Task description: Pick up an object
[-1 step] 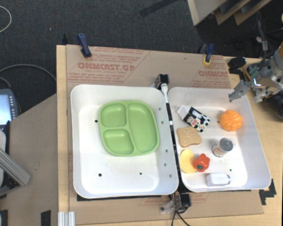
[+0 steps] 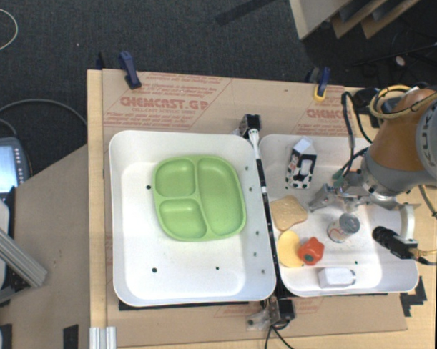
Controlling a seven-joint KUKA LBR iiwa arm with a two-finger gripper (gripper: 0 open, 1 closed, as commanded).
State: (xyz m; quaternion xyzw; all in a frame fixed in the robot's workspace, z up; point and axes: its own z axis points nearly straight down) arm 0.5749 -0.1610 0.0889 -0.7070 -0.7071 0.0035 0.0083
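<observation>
Here gripper [image 2: 343, 226] low in right bin [image 2: 386, 283], beside bread slice [image 2: 287, 212]

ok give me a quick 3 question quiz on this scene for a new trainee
1. True or false: the green divided plate lies in the left bin.
2. Which item stands upright at the back of the right bin? A) milk carton B) mug C) spoon
3. Fill in: the red and orange toy rests against the ___ piece.

Key: 1 true; 2 A; 3 yellow.
</observation>
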